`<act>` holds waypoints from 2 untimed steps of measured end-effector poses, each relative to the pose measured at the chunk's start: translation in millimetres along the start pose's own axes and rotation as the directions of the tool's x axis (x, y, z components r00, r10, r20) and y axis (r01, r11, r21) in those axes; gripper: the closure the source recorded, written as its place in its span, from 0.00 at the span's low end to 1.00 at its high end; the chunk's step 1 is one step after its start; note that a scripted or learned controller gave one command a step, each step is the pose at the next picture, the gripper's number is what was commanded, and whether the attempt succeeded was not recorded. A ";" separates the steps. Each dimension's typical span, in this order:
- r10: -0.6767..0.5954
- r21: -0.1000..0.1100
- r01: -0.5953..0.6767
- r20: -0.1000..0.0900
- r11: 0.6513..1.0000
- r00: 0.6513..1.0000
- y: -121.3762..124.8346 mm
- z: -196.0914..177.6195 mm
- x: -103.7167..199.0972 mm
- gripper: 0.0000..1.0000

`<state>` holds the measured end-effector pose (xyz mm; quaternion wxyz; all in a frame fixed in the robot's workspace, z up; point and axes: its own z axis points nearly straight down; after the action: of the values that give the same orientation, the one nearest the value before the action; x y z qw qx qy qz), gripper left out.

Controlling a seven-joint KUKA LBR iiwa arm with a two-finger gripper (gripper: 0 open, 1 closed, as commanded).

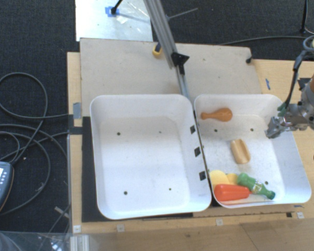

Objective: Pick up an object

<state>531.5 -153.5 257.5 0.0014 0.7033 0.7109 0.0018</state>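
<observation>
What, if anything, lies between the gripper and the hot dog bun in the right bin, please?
Nothing visible does. The gripper sits over the right bin's far right edge, and only bare bin floor separates it from the hot dog bun. The drumstick lies off to the side.

One camera watches me from above, fixed and tilted down at a slant, far enough back to take in the whole bench (pixel 220 69), both white bins (pixel 141 156) side by side, and some dark floor (pixel 31 46); my arm (pixel 311 101) enters from its right.
</observation>
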 end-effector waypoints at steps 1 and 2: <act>0.000 0.004 0.000 -0.002 1.000 1.000 13.6 14.3 53.9 1.00; -0.001 0.001 0.001 -0.001 1.000 1.000 32.7 7.6 106.6 1.00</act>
<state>563.0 -46.6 250.1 0.0006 0.7029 0.7113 0.0020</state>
